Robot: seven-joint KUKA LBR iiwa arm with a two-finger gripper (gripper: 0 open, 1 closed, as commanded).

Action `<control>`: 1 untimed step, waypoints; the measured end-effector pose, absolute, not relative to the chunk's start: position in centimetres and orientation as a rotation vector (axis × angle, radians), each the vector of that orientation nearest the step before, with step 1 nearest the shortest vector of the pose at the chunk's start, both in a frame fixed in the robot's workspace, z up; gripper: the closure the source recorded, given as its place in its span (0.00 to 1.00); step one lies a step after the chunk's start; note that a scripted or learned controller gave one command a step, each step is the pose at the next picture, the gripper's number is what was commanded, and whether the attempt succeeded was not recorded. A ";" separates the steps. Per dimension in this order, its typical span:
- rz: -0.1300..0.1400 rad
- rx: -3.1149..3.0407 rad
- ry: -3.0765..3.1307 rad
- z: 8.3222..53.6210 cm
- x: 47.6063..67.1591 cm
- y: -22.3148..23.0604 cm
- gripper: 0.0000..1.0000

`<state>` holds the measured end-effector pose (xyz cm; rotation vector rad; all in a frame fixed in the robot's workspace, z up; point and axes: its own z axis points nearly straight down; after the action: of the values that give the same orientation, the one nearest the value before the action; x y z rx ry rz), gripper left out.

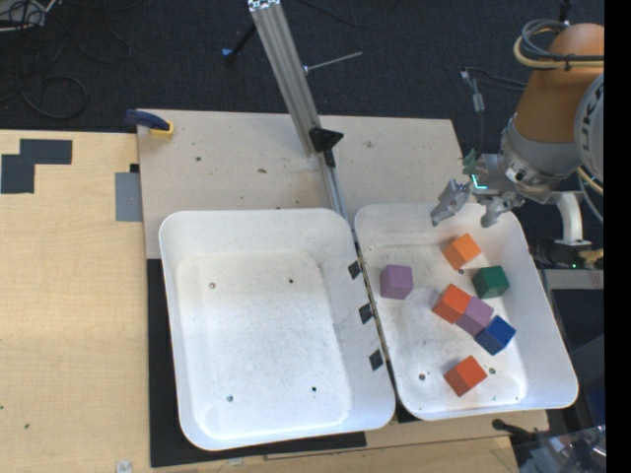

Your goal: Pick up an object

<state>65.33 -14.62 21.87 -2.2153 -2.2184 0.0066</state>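
The arm reaches in from the right, wrist bent down; its tool hangs with fingers apparently spread, holding nothing.

Even, diffuse overhead light; scene moderately bright. White bins brightest, near washed out on flat floors, rims still readable. Dark floor at top underexposed, cables barely visible. Shadows soft and short: thin dark edge under blocks in right bin, faint shade under gripper. Mild sheen on slanted aluminium rail and orange arm band. Overall slightly soft, low resolution, fine grain; small specks in bins indistinct. No obvious edge distortion.
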 end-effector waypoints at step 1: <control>0.004 -2.215 -2.224 22.1 65.4 -14.6 0.00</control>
<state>65.43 -14.58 22.14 -2.2150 -2.2243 0.0039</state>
